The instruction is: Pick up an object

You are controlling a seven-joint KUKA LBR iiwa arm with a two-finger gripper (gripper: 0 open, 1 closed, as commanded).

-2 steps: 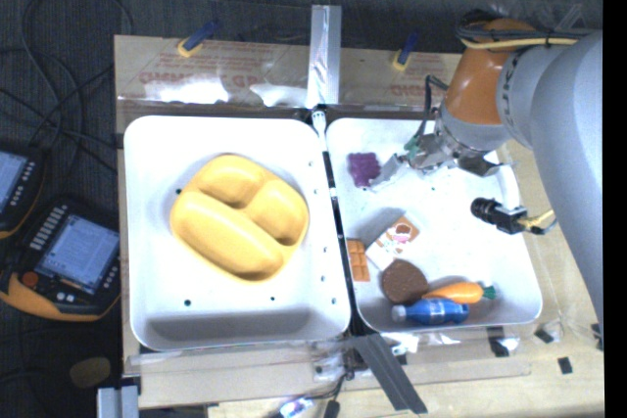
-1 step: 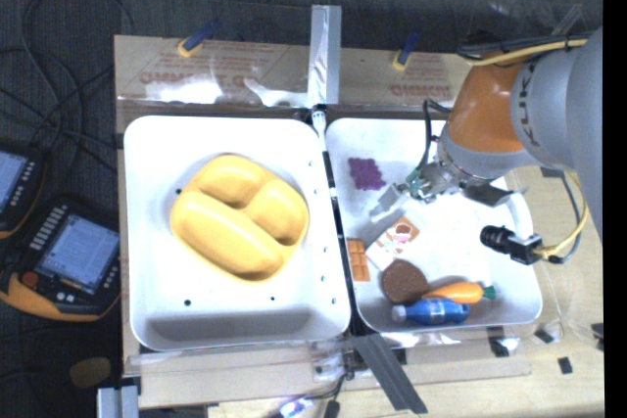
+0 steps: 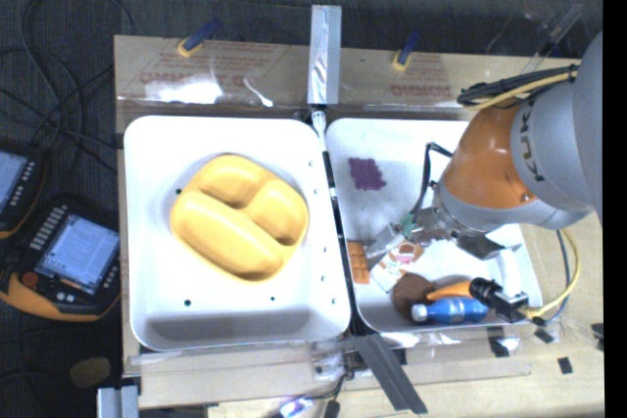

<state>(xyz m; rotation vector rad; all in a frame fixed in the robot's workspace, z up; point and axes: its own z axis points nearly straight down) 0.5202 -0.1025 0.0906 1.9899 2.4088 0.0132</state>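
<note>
Okay, 2 bins side by side. The left bin (image 3: 137, 240) is mostly taken up by 1 big yellow lump (image 3: 240, 215), with bare white floor along its near edge and corners. The right bin (image 3: 392, 152) has open floor across its far half, apart from a purple patch (image 3: 366, 173) at far left. Its near half is crowded. A waffle piece (image 3: 358, 262) sits against the left wall, and a brown ball (image 3: 411, 289), an orange item (image 3: 449, 289) and a blue bottle (image 3: 453, 311) are bunched along the near wall. The bottle lies on its side, white cap pointing left. The arm (image 3: 490, 171) comes in from the right and covers much of the bin's right side.

The gripper (image 3: 407, 232) is low over the middle of the right bin, angled toward the left. Cannot tell whether it is spread or pressed together, and nothing is seen pinched in it.

The packet (image 3: 405, 255) lies flat on the floor just beside the gripper tip, on its near side. Contact between them is unclear. It is between the waffle piece and the arm, just far of the brown ball.

The packet is small, flat, white with red print, and its edges are partly hidden.
</note>
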